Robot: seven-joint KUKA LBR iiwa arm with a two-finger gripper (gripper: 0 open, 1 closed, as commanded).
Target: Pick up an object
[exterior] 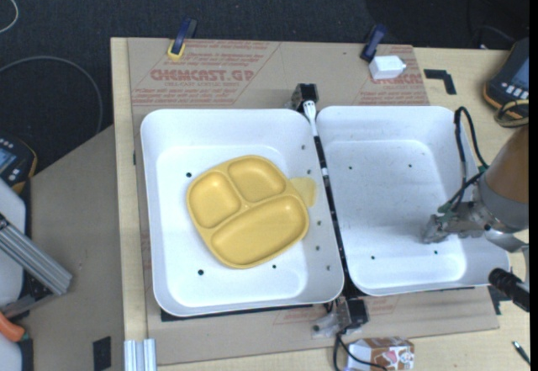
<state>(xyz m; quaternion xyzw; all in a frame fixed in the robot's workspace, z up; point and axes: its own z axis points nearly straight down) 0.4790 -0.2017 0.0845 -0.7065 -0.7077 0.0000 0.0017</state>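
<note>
A yellow divided plate (247, 209) with three compartments lies tilted in the left bin (168, 142). A small yellow piece (304, 189) peeks out from under its right edge. My gripper (439, 230) hangs low over the right bin (378, 142), near that bin's right wall, far from the plate. Nothing shows between its fingers, and their spacing is too small and blurred to read. The grey arm with its orange band comes in from the right edge.
The two bins meet along a central ridge (326, 193). A white block (387, 67) and blue clamps (373, 43) sit on the brown board behind the bins. Cables run along the right bin's right wall. A small packet (391, 354) lies at the bench front.
</note>
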